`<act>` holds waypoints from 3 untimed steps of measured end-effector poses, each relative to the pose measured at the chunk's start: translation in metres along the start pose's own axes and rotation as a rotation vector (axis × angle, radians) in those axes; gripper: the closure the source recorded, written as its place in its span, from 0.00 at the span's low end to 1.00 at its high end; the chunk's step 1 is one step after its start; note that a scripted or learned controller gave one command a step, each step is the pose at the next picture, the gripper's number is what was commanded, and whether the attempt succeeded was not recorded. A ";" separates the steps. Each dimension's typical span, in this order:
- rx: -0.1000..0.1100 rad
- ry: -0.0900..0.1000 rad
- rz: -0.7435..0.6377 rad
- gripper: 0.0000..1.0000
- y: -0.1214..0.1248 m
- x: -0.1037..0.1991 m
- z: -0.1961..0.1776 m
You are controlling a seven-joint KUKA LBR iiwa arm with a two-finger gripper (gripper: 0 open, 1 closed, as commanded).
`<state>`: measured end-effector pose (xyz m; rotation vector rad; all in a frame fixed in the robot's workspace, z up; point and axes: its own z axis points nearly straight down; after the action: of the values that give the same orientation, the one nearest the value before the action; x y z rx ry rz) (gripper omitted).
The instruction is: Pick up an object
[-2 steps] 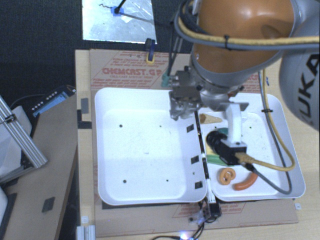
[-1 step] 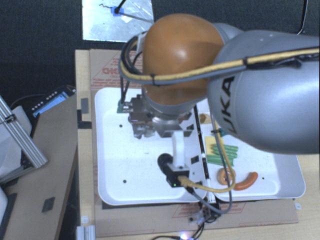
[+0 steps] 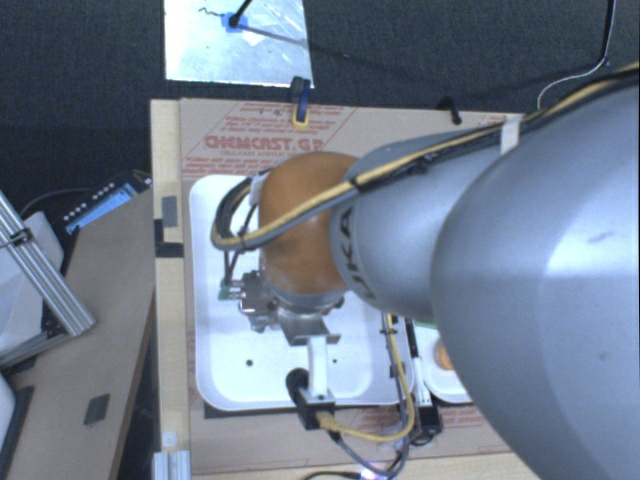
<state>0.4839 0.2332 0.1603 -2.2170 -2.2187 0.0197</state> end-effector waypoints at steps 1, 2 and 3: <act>-0.020 0.007 0.001 1.00 0.062 0.001 -0.049; -0.017 0.006 0.005 1.00 0.000 -0.074 -0.128; -0.018 0.010 -0.009 1.00 0.001 -0.021 -0.176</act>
<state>0.4867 0.2128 0.3362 -2.2118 -2.2323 -0.0109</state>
